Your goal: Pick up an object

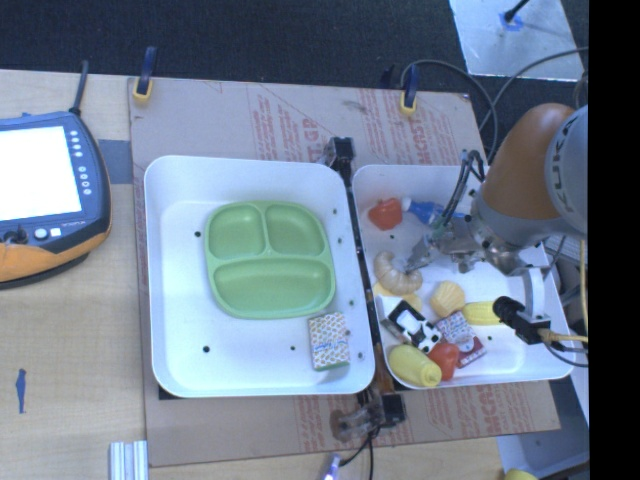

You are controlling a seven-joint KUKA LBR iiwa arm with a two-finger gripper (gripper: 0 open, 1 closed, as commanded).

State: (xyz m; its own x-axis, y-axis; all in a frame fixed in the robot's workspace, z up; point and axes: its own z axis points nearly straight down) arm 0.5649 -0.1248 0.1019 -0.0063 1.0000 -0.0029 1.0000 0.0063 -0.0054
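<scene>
Gripper (432,248): low in the right bin (455,178); open or closed, can't tell.
Croissant (397,275): just beside it, left.

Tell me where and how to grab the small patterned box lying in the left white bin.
Take the small patterned box across its two longer sides, coming straight down from above. It lies flat on the left white bin floor, just off the green divided plate's corner, so turn the fingers to miss the plate and the nearby bin wall.
</scene>
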